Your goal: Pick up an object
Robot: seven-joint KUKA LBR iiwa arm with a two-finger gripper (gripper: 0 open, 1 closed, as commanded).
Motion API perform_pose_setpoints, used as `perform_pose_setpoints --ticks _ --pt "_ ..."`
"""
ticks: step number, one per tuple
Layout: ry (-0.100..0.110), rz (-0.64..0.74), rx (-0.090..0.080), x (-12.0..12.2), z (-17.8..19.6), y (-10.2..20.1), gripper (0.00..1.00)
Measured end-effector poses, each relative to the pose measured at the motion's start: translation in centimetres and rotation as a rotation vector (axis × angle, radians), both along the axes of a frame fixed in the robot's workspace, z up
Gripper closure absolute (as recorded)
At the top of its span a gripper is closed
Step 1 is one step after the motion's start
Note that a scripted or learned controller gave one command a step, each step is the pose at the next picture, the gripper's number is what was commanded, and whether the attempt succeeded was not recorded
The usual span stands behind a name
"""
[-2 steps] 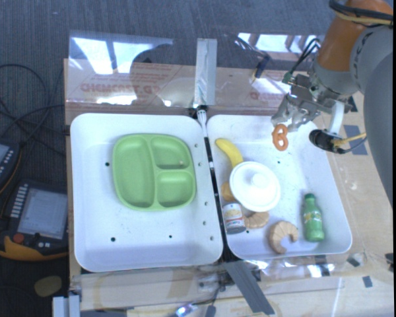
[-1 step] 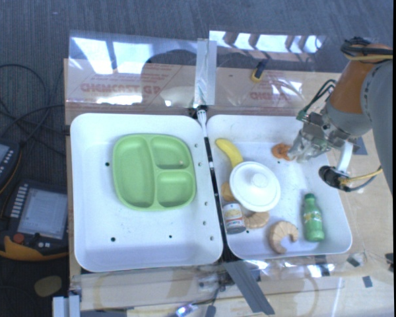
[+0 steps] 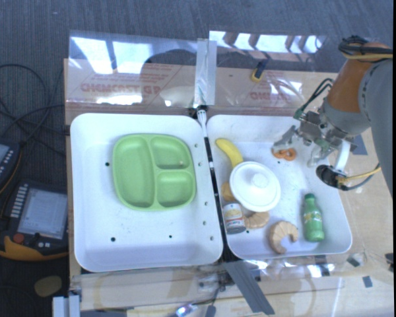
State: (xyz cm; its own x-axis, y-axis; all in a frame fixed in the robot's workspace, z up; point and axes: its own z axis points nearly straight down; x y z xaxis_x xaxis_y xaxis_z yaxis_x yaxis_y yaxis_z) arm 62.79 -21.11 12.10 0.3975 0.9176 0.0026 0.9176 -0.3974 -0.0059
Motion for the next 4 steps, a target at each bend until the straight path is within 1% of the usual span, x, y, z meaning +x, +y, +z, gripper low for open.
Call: perform_pose_setpoints --ticks 1,2,3,4 --pt "-0.004 0.493 -0.006 3.8 -1.1 0.2 0.0" --pt "-0.011 0.467 -0.008 4.3 -3.3 2.6 0.0" --pt "-0.011 0.522 -0.011 2.8 -3.2 1.5 0.0" --pt "-0.012 0.605 -0.01 2.3 -3.2 0.6 0.0"
